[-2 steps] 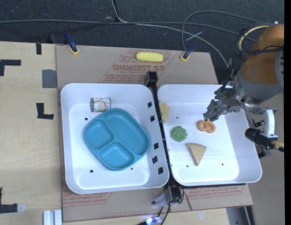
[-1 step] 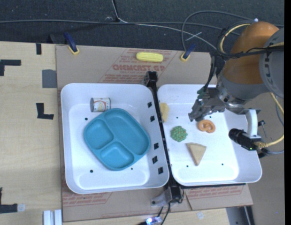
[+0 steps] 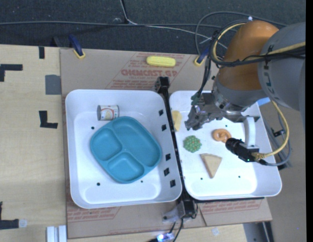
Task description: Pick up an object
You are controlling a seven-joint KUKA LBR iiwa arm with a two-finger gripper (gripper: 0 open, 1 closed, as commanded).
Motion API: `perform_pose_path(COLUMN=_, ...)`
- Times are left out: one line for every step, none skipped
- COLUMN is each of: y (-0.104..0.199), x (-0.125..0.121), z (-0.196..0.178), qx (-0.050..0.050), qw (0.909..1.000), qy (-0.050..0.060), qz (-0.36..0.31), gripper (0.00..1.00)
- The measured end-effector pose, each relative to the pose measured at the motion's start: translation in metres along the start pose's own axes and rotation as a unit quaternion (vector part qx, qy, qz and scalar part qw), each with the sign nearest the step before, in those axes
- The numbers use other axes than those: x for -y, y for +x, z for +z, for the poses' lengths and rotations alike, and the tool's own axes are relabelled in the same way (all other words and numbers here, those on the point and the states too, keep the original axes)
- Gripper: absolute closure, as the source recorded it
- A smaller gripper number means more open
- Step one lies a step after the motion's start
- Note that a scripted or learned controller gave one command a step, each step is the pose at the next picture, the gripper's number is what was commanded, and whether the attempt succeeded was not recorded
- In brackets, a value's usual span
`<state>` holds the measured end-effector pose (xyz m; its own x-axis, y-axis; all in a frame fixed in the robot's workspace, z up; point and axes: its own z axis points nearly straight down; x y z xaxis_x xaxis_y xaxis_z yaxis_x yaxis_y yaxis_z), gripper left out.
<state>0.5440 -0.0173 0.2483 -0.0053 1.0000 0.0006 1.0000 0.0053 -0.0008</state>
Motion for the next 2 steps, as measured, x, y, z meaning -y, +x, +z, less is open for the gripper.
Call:
perform_pose_path(y=0.051, x=0.008, z=0.017, qx=0.0, qw=1.0, qy=0.001, qz=0.0, gripper=1.0)
perform_pose_path(y=0.097, x=0.01, z=0.027, qx=0.001, qw=1.0, qy=0.001, qz=0.001, gripper=1.0)
